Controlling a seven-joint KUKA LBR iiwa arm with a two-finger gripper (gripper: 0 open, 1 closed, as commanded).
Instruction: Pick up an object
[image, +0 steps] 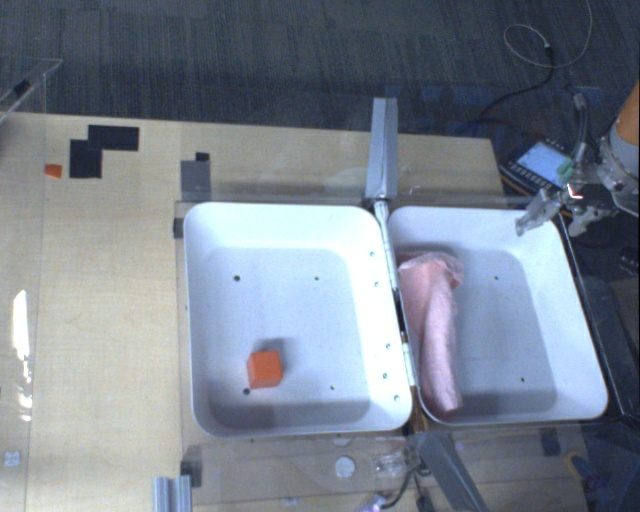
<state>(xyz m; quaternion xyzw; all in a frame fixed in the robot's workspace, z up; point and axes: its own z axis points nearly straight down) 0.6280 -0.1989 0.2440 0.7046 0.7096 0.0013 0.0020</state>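
A small orange block (265, 369) lies in the left bin (215, 230), near its front left. A long pink cloth roll (435, 328) lies along the left wall of the right bin (585, 340). My gripper (545, 208) hangs at the far right corner of the right bin, above its rim, well away from both objects. Nothing shows between its fingers.
A grey metal divider post (381, 150) rises behind the seam between the bins. Black and orange markers (95, 150) sit on the wooden bench at far left. A device with a lit screen (540, 165) and cables lie beyond the right bin.
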